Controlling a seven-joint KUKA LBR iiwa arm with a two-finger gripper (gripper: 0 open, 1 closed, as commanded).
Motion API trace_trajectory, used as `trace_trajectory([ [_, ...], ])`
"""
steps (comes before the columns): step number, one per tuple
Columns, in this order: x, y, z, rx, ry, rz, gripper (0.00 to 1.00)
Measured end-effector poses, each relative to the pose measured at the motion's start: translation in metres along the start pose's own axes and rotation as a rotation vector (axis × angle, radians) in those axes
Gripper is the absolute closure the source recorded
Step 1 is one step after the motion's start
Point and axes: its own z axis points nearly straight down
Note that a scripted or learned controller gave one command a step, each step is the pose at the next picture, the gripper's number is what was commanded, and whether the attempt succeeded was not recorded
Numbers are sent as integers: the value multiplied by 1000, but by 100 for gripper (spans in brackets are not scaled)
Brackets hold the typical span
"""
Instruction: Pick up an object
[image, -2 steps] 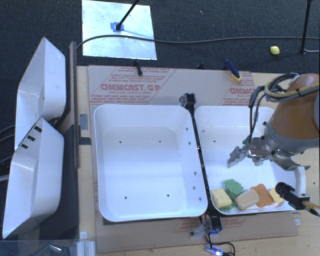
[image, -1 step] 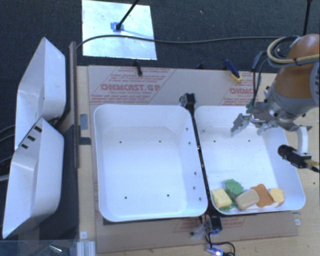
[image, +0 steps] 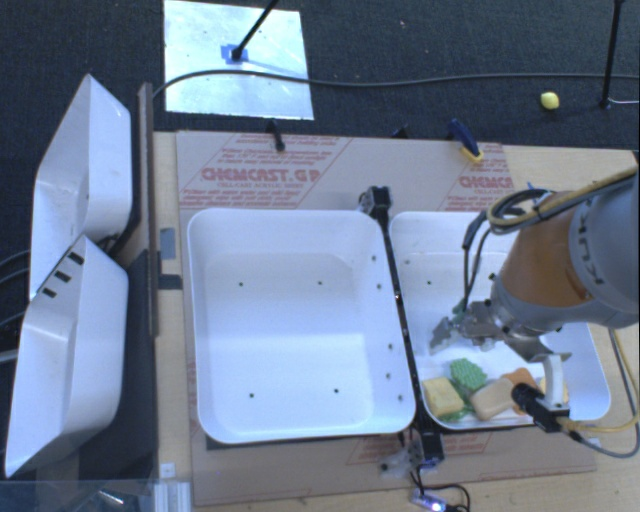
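Several small objects lie in the near corner of the right bin (image: 430, 240): a yellow block (image: 443, 396), a green textured piece (image: 467, 375), a tan piece (image: 491, 399) and an orange piece (image: 521, 378). My gripper (image: 452, 330) hangs low inside the right bin, just above and to the left of the green piece. It sits under the orange-banded wrist (image: 545, 265). Nothing is visibly held in it. The arm covers the bin's right part.
The left bin (image: 290, 216) lies beside the right one, with a black clip (image: 376, 199) at their shared far corner. Spare white bins (image: 70, 270) lean at the far left. A blue clamp (image: 465, 140), a metal plate (image: 236, 60) and a yellow ball (image: 549, 99) lie beyond.
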Motion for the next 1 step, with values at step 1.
trace_trajectory([
  [1, -19, 79, -62, -19, -3, -2, 0],
])
